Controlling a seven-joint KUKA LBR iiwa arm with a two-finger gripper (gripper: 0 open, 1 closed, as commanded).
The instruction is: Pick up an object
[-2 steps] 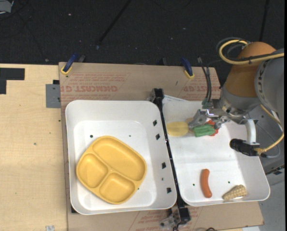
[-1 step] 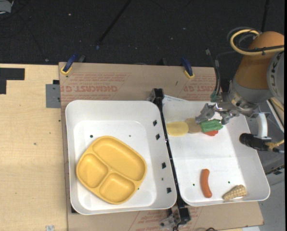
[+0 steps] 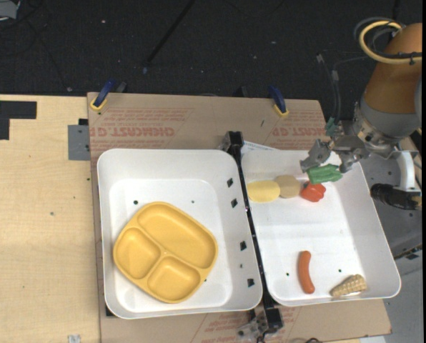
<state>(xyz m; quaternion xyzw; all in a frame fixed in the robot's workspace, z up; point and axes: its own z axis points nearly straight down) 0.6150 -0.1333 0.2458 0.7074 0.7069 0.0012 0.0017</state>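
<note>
The end effector [image 3: 327, 164] is clamped on a green toy vegetable [image 3: 324, 174], raised above the right bin [image 3: 384, 263] at its 1 o'clock corner, beside a red toy [image 3: 312, 192].

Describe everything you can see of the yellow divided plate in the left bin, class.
The yellow divided plate looks like moulded plastic, with rounded corners and a raised rim. Ridges split it into three compartments: one large along the upper side and two smaller ones below. It lies flat, right side up, turned at a slant on the floor of the left white bin, towards the bin's lower left. It touches only the bin floor, and its compartments hold nothing visible.
</note>
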